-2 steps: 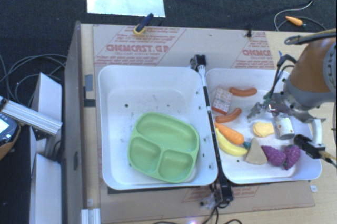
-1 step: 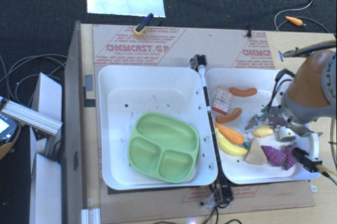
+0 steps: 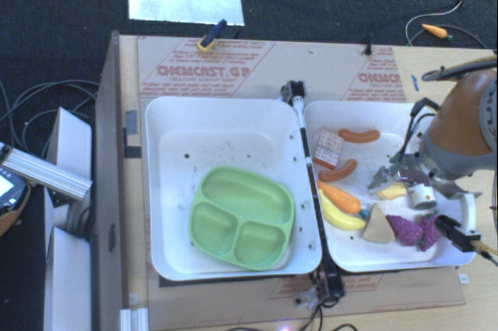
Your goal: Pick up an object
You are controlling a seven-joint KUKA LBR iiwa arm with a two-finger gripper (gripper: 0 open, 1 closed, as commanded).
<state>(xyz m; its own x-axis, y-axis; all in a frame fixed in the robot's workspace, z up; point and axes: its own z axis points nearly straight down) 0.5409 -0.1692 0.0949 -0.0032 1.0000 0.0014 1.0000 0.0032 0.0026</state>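
The arm (image 3: 467,123) reaches in over the right bin (image 3: 327,115), its orange band above the wrist, and the gripper (image 3: 387,180) hangs low over the toys in that bin. Its metal tips sit right at a small yellow piece (image 3: 393,191), which may be a wedge of toy cheese; the view is too coarse here to tell whether they touch it, and I cannot tell whether the gripper is spread or closed.

Just beyond the gripper, toward the bin's far wall, lies a red sausage (image 3: 359,136). To its left lie a second sausage (image 3: 337,170) and a pinkish block (image 3: 327,148) near the divider between the bins. Nearer the front and to the left lie an orange carrot (image 3: 341,198) and, touching it, a yellow banana (image 3: 341,216). In front of the gripper rests a tan wedge (image 3: 379,227), with a purple grape bunch (image 3: 411,230) beside it.

Well to the left, in the left bin (image 3: 175,127), a green divided plate (image 3: 241,218) lies flat.
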